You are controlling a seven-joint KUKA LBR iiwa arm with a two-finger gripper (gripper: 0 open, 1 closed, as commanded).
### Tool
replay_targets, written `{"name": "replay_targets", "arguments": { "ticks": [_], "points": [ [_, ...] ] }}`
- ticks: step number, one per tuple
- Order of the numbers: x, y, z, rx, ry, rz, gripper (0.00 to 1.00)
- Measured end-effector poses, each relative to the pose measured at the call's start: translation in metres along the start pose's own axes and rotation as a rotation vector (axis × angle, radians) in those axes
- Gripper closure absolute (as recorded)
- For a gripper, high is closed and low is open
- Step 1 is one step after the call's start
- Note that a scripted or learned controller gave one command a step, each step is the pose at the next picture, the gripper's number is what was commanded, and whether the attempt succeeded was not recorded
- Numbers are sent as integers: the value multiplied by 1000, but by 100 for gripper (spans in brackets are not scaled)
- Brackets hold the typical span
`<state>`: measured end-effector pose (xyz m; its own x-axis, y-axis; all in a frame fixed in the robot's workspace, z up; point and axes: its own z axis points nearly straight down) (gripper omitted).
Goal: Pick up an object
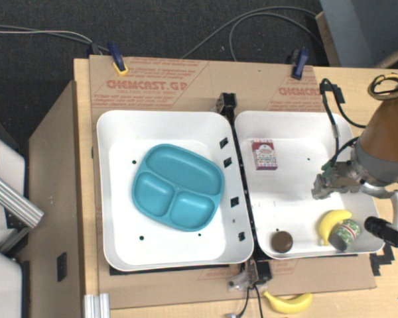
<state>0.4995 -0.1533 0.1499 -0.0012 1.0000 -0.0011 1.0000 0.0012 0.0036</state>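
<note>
In the right bin (pixel 288 121) lie a small red and white packet (pixel 264 155) near the back, a brown round object (pixel 281 242) at the front, and a yellow banana (pixel 331 222) beside a green and red can (pixel 347 234) at the front right. My gripper (pixel 326 184) hangs at the right side of this bin, just above and behind the banana. Nothing shows between its fingers. The grey arm with its orange band (pixel 387 134) comes in from the right.
The left bin (pixel 113 134) holds a teal divided plate (pixel 178 187). A black divider with clips (pixel 233 171) runs between the bins. Another banana (pixel 290 301) lies on the bench in front of the right bin. Cables trail behind the bench.
</note>
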Motion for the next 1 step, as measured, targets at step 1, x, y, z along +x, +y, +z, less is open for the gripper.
{"name": "replay_targets", "arguments": {
  "ticks": [1],
  "points": [
    [1,-9,-53,0,0,0,100]
  ]
}}
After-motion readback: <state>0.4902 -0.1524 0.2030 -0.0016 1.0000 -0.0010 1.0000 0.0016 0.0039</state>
